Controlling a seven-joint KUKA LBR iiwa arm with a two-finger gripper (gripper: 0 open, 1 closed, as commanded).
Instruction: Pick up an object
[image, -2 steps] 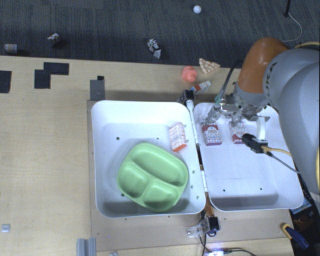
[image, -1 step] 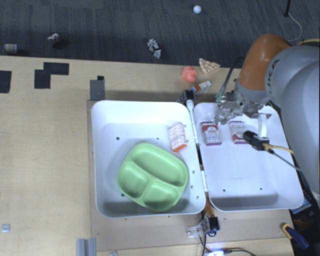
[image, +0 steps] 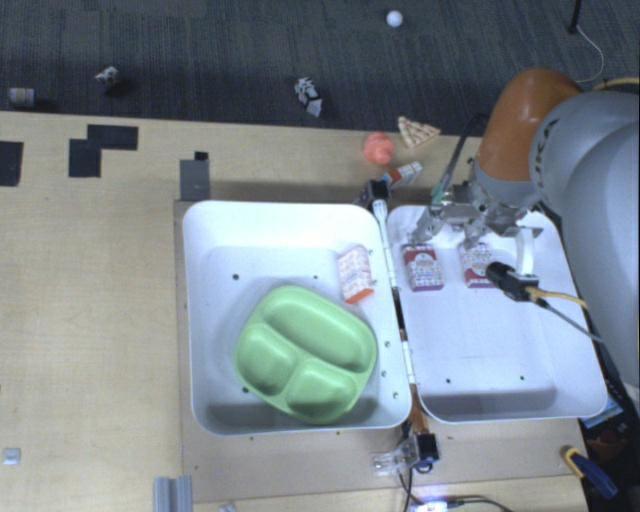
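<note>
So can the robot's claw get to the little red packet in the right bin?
Probably yes. The claw hangs over the far end of the right bin, close above the red packet. The packet lies flat on the bin floor with nothing on top of it; a second packet sits beside it.

A green tray and a small packet lie in the left bin. The hand hovers over two red packets in the right bin.
</note>
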